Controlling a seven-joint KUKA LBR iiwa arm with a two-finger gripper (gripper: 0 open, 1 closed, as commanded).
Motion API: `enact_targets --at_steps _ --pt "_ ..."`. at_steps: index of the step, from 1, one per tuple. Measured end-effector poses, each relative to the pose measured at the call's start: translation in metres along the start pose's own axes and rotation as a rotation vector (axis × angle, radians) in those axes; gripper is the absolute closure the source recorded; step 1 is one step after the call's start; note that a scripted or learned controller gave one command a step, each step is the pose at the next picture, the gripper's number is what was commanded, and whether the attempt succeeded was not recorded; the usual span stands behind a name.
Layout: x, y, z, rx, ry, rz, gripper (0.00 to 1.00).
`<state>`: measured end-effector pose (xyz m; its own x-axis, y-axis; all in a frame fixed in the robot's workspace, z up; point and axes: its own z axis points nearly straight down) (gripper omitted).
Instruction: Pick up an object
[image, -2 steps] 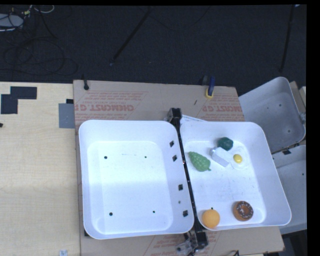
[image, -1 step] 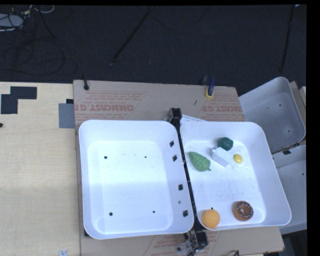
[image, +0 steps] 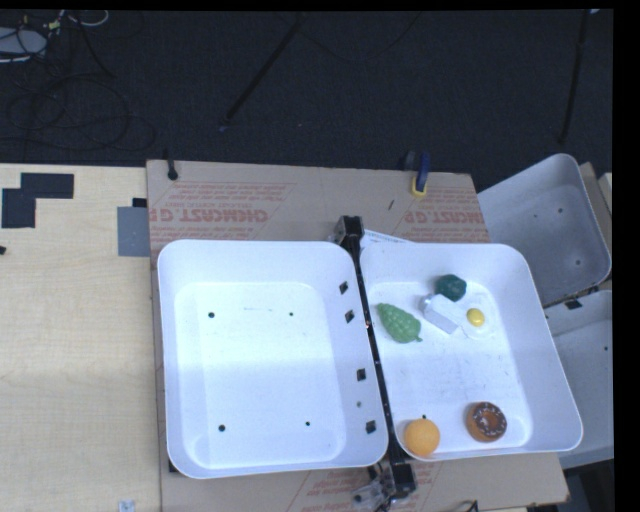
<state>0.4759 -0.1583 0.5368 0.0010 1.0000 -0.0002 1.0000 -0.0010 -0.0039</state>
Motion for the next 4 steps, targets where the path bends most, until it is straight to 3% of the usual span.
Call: enact_targets --at_steps 1,2,3,4 --pt "0.001 0.0 0.02 0.001 0.0 0.0 1.0" --pt "0.04 0.0 0.043 0.001 0.001 -0.004 1.0" --pt "0.126 0.0 0.071 0.002 0.002 -0.01 1.0" --pt "0.017 -0.001 0.165 0.008 -0.001 0.01 1.0"
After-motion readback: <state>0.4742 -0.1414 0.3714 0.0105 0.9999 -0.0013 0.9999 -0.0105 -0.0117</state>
